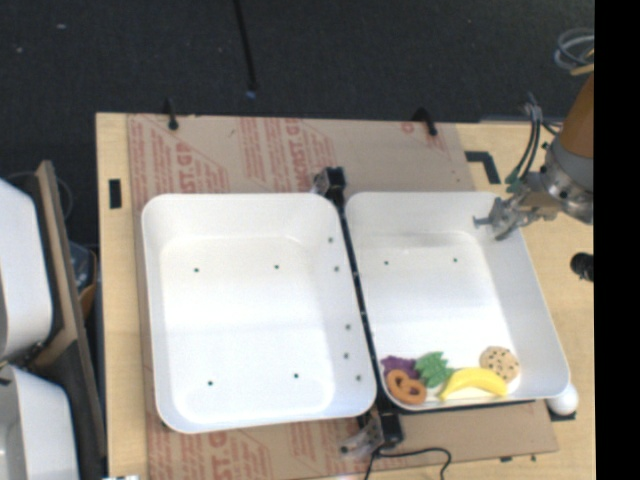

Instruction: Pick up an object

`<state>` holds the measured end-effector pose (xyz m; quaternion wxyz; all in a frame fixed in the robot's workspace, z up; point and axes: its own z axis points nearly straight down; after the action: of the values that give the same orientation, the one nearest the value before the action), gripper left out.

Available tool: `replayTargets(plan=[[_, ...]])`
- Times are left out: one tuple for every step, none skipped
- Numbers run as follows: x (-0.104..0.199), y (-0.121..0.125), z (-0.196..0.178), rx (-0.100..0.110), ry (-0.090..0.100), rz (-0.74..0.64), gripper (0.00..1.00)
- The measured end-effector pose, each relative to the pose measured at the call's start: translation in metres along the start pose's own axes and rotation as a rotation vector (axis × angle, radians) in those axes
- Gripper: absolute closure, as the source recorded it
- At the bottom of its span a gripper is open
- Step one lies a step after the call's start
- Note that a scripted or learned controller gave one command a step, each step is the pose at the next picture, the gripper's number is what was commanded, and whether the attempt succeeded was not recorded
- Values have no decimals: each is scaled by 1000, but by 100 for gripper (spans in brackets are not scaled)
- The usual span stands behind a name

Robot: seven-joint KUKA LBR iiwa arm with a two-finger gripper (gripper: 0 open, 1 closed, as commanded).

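Yellow banana (pixel 473 383) lies with the cookie (pixel 499 363), pretzel (pixel 405 388) and green leaf (pixel 434 367) in the right bin (pixel 430 288), well apart from the gripper (pixel 497 218); we cannot tell its jaw state.

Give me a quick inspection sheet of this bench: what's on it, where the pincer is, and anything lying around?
Surface: cardboard sheet on a wooden bench, bearing left bin and right bin side by side.
Job's things: all in the right bin's near corner: yellow banana, round cookie, green leafy piece, purple piece, brown pretzel.
Clutter: nothing seen in the left bin.
Grippers: pincer sits over the right bin's far right rim, away from the toys; nothing seen in it.
Cables: black cable on the floor beyond the bench; wires by the arm.
Surroundings: dark floor; white units at left.
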<state>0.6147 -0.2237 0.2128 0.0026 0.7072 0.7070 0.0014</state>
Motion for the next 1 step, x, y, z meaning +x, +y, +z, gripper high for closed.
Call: replayTargets(plan=[[-1, 0, 8, 5, 1, 0, 100]])
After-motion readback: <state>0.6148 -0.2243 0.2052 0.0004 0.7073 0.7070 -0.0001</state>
